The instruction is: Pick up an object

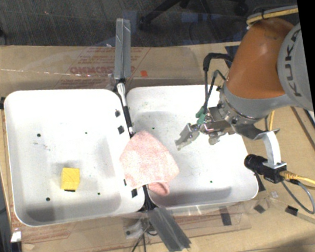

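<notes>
1. Cloth [147,161], pink and crumpled, draped over the divider between the two bins, mostly on the near-left corner of the right bin [239,189], one fold hanging at the bin's near edge. Likeliest target, judging by closeness to the arm.
2. Yellow block [70,178], small, lying flat toward the near-left corner of the left bin [19,114], well apart from everything else.
3. Gripper [184,138] hanging over the middle of the right bin, pointed toward the cloth and near its right edge, not touching it. Nothing seen between the fingers; whether spread or pressed together cannot be told at this slant.
4. Risks, as a judgement: soft cloth may bunch or slide under a descending pinch, leaving only a thin fold that slips out on the lift; a grab near the divider could strike the bin rims or the clips there; the part lying over the left bin could snag on the rim and drag.
5. Open room: bare white floor across the middle and far side of the right bin, free for approach from the right. Tightest spots at the central divider and the near wall. Left bin wide open around the block, though a long reach across the divider.
</notes>
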